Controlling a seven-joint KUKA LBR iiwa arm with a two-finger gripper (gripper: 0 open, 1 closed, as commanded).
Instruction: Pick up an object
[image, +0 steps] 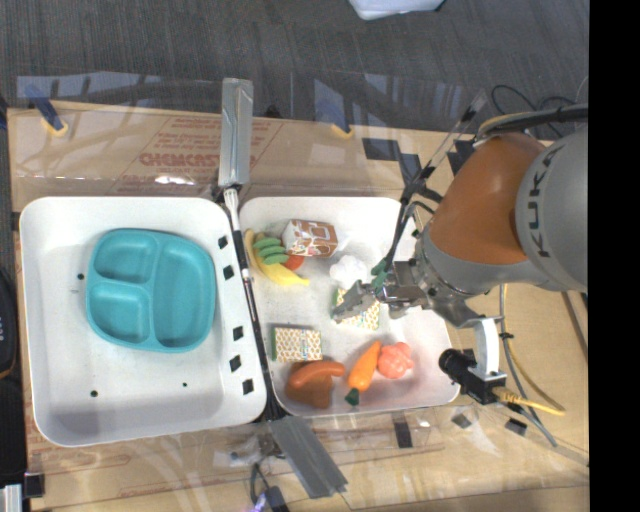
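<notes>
1. My gripper (352, 302) hung low in the right bin (425, 400), over a small patterned packet (366, 316); whether my fingers were spread or pinched I could not tell.
2. A carrot (363, 368), tomato (397, 362) and brown sausage (315, 376) lay near the front.
3. A teal divided plate (152, 288) sat in the left bin (60, 400).

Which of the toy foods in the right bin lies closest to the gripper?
The white piece, just left of the gripper; the carrot and banana lie farther off.
</notes>
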